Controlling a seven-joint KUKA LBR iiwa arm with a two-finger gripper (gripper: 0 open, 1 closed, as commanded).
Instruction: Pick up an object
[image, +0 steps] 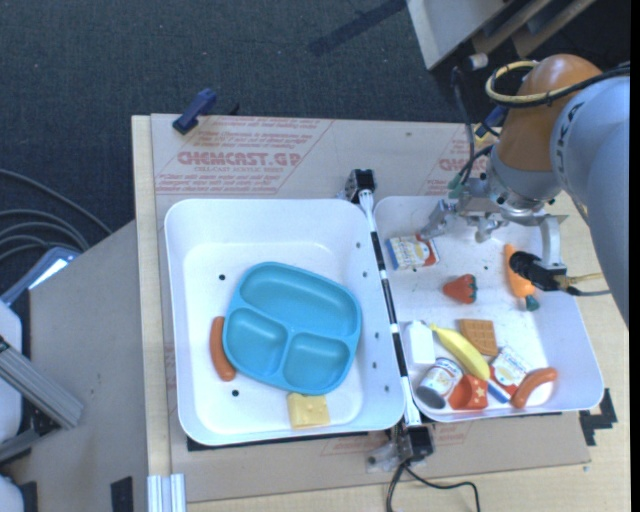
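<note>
Choosing target: strawberry (460, 289) lies alone mid right bin (570, 330), apart from carrot (520, 275) and packet (411, 252).
Gripper (462, 215): hovers near the bin's far end above the packet; finger spread cannot be told.
Approach: descend straight, centred on the strawberry.
Avoid: crowded corner with banana (462, 350) and can (436, 383).

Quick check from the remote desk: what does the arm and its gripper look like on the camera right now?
The arm is smooth, rounded grey with an orange band above the wrist. A yellow-and-black cable loops beside the band. Below sits a grey metal gripper with thin wires running to it.
</note>
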